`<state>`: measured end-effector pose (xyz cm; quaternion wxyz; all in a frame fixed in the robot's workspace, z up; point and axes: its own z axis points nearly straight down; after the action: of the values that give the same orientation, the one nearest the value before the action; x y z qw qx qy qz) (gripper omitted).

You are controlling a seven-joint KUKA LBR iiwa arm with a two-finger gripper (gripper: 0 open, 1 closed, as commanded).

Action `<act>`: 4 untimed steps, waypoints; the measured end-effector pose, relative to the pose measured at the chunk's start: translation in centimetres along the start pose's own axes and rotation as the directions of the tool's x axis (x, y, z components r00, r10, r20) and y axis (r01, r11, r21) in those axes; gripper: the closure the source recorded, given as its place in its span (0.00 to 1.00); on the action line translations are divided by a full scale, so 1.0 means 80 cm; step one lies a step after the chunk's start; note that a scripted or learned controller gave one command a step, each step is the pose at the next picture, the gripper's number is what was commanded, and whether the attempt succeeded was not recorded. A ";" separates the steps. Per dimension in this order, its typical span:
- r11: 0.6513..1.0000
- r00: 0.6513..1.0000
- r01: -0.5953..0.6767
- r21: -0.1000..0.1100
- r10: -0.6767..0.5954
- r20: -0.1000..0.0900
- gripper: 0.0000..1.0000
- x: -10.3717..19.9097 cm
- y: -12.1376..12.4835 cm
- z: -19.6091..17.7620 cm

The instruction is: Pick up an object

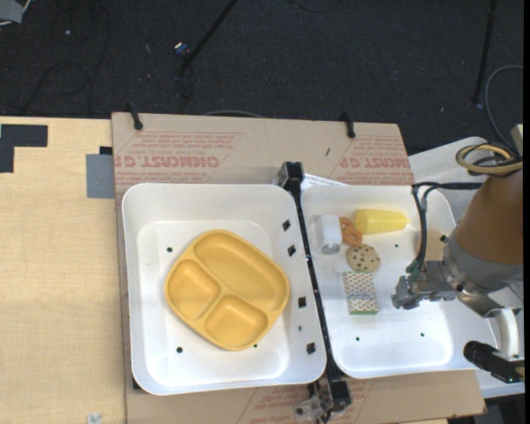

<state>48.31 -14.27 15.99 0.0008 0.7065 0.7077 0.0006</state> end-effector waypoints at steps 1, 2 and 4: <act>1.000 1.000 0.001 0.000 -0.001 0.000 1.00 0.009 0.000 -0.057; 1.000 1.000 0.001 0.000 -0.001 0.000 1.00 0.015 0.013 -0.122; 1.000 1.000 0.004 0.005 -0.004 -0.002 1.00 0.088 0.030 -0.152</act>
<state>50.66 -7.24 28.13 -0.0017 0.7051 0.7091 -0.0002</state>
